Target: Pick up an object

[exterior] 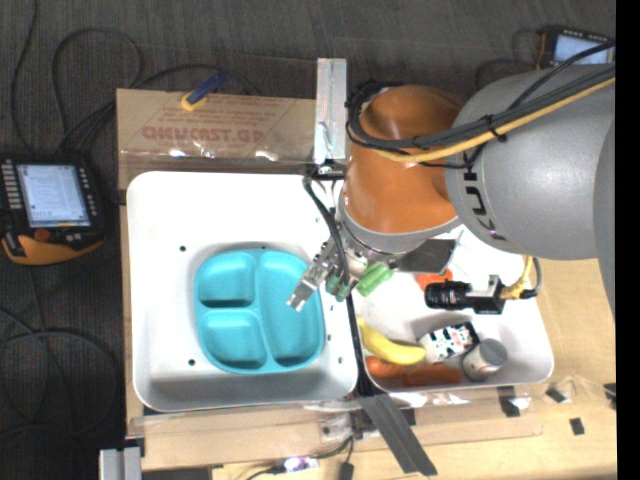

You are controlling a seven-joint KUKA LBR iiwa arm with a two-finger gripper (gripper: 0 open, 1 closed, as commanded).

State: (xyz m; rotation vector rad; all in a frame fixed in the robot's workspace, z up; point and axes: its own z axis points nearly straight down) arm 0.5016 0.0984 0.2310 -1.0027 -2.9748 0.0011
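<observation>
Dark carpet (200,28) surrounds the surface (585,348) carrying the two bins. From my end the pick looks not yet done: the gripper (312,288) hangs low over the right edge of the blue tray (262,308) in the left bin (160,268), and I cannot tell whether it is released or clenched, nor see anything in it. The likely candidates lie in the right bin (535,353): a green piece (373,279) just beside the gripper, a banana (392,348) and a can (482,358) nearer the front. Grasp and lift remain, I judge.
</observation>
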